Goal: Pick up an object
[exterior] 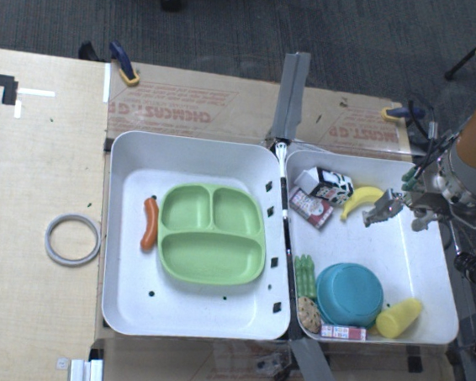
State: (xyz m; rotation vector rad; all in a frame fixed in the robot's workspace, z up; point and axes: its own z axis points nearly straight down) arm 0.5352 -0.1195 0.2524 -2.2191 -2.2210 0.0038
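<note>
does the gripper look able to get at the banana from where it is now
Probably yes. The gripper hangs over the right bin just right of the banana, whose upper side lies bare. The small carton on the banana's left might crowd one of the fingers.

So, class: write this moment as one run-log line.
task: pick up an object | gripper: over right bin, beside banana | holding: nothing seen | left bin: green tray, sausage

Smooth white plastic bins [123,241]; a glossy green plastic tray [213,234]; a shiny blue bowl [349,293]; the pale wood counter [28,172]; matt brown cardboard [196,109].
</note>
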